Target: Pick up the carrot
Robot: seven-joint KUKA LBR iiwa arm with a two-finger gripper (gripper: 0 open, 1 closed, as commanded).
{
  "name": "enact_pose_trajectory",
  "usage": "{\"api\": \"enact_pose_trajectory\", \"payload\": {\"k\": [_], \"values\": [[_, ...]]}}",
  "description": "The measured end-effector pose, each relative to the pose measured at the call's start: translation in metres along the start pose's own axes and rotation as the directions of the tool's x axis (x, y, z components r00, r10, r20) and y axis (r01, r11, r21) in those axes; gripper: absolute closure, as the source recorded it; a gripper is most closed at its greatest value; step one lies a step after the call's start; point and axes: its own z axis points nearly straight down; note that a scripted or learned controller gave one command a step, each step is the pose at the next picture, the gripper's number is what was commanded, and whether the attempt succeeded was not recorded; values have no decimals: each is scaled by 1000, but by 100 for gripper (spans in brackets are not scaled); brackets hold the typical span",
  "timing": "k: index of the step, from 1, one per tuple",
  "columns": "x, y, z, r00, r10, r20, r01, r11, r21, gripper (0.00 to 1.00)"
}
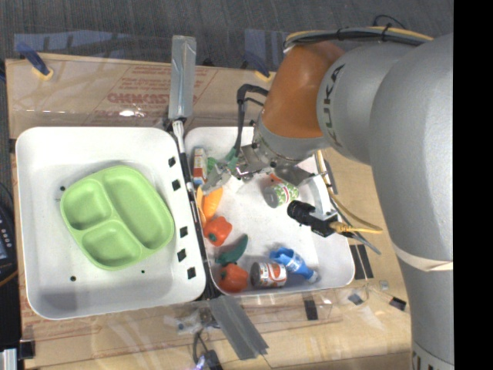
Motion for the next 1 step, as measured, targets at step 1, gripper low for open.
{"api": "enact_pose_trajectory", "payload": {"k": [1], "values": [[51,36,-77,855,519,0,-519,855,-6,0]]}}
